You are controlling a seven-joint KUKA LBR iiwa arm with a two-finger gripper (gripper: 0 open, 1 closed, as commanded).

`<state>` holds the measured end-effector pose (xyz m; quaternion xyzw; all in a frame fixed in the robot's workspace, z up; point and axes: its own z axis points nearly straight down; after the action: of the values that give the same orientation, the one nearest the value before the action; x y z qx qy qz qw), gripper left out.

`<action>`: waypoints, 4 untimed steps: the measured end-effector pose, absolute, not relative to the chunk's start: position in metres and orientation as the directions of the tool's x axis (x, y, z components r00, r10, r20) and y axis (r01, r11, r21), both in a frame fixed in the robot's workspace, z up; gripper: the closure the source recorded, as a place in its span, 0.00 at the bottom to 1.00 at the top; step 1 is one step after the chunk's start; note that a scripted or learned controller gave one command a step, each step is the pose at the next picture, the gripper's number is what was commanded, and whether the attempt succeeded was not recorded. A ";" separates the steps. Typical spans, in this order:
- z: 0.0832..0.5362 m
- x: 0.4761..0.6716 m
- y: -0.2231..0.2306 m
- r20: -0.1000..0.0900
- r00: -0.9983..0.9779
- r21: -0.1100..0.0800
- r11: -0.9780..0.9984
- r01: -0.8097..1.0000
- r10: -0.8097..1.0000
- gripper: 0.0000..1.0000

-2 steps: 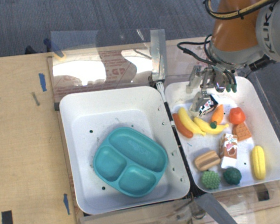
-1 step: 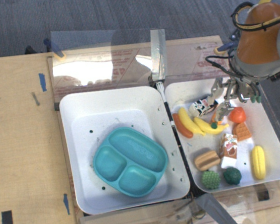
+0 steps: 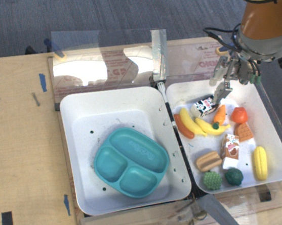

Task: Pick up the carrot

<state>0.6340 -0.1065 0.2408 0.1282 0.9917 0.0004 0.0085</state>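
The arm (image 3: pixel 265 5) has a fat orange band above the wrist, smooth and rounded, with a grey ring under it. Black cables loop around the orange part and trail off its left side. The gripper (image 3: pixel 224 86) is a skinny metal affair, all silvery links and dark bits.

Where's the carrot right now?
The carrot lies in the right bin, between the banana and the tomato, just below the gripper.
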 end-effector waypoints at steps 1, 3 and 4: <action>0.263 0.546 -0.083 -0.005 -0.928 0.002 0.928 0.371 0.371 1.00; 0.255 0.616 -0.039 -0.007 -0.939 0.002 0.939 0.344 0.344 1.00; 0.234 0.611 -0.100 -0.002 -0.978 0.000 0.978 0.209 0.209 1.00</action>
<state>0.6113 -0.0997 0.2342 0.1051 0.9945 -0.0003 0.0011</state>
